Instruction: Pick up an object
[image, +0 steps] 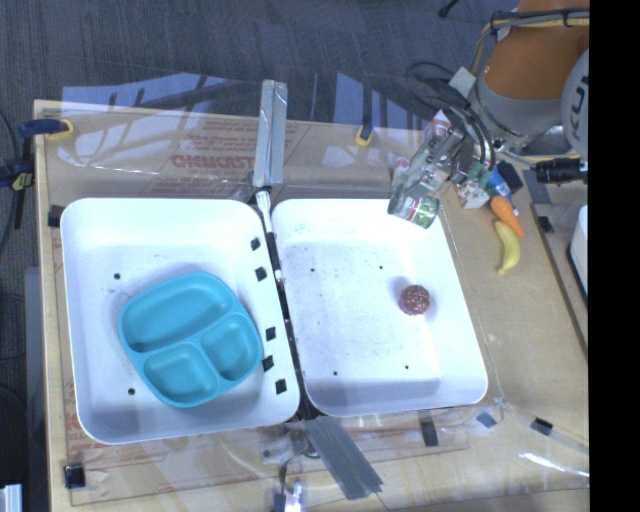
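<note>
My gripper (416, 203) hangs over the far edge of the right bin (455, 385), near its back right corner. A small green-and-white object (424, 211) with a red spot sits between its fingertips, lifted off the bin floor. The fingers are shut on it. A reddish-brown ball (415, 299) lies on the floor of the right bin, toward its right side and in front of the gripper.
A blue divided plate (190, 340) lies in the left bin (85, 400). Outside the bins, on the bench at right, lie a yellow banana (508, 250) and an orange carrot (505, 212). A ridge with black clips (272, 300) separates the bins.
</note>
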